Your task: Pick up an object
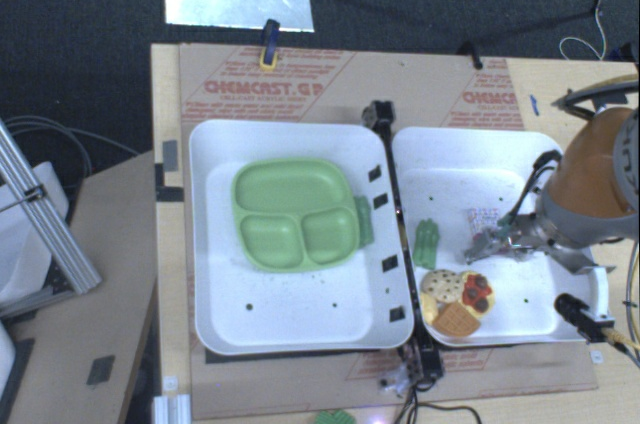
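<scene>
In the right bin (455,157) a small green object (427,243) lies near the left wall. A round plate-like toy with cookies, a waffle and red fruit (457,301) rests at the bin's front left. My gripper (486,244) hangs low over the middle of this bin, right of the green object and just above the food toy. I see nothing held between its tips. The arm's orange band (592,174) is at the far right.
The left bin (215,312) holds a green divided tray (294,214) with a small green piece (364,220) at its right edge. A black divider with clips (392,232) runs between the bins. Cardboard (330,82) lies under both bins.
</scene>
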